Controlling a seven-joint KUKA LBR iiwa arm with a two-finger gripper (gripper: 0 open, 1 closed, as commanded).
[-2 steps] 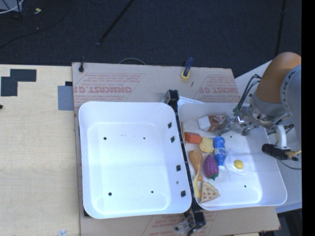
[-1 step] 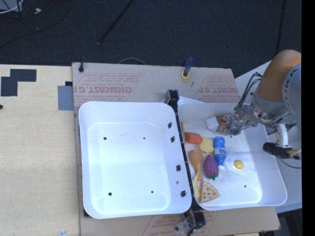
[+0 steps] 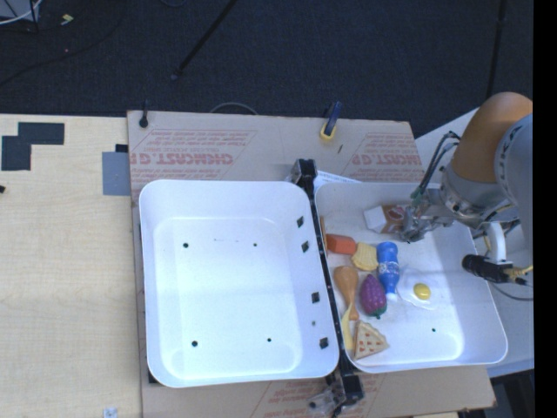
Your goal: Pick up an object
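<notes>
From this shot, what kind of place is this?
Likely a robot grasping test bench in a lab: two shallow white plastic bins clamped on a cardboard sheet, small toy food pieces, and loose black cables on the dark floor.

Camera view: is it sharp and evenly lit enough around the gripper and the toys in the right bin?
Camera view: lighting is even, with soft shadows; the shallow white right bin is bright but not blown out. The blue plastic bottle and purple toy grapes read clearly. The two-finger gripper is small and slightly blurred, merging with a white block.
</notes>
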